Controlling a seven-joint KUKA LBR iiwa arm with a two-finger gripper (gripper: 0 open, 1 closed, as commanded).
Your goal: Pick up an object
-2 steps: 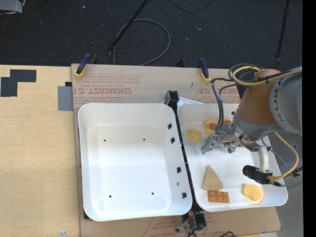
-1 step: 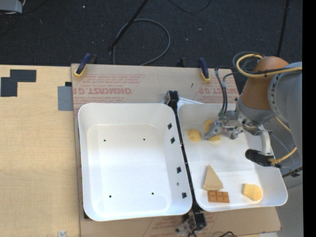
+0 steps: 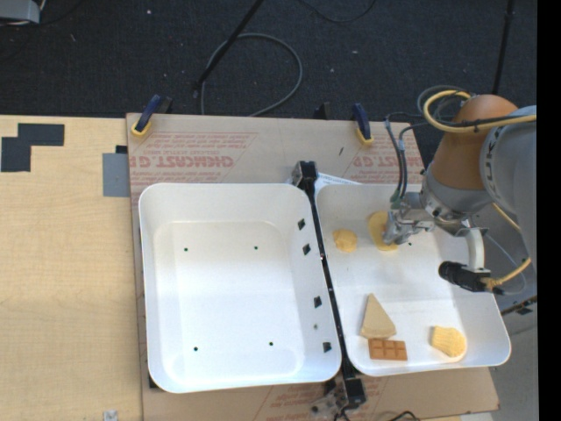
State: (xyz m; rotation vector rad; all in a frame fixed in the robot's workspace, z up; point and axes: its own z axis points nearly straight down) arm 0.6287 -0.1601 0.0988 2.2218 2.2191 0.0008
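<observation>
Low in the right bin [image 3: 491, 345], the end effector [image 3: 399, 232] sits right at a yellow disc [image 3: 382, 231] near the bin's back wall; whether it is clenched or released, I cannot tell. Just left of the disc lies a small yellow lump [image 3: 345, 240]. Nearer the front of the same bin are a tan wedge [image 3: 377, 317], a brown waffle square [image 3: 387, 350] touching its lower edge, and a yellow waffle piece [image 3: 448, 341] to their right. The left bin [image 3: 158, 235] adjoins it on the surface [image 3: 61, 270].
</observation>
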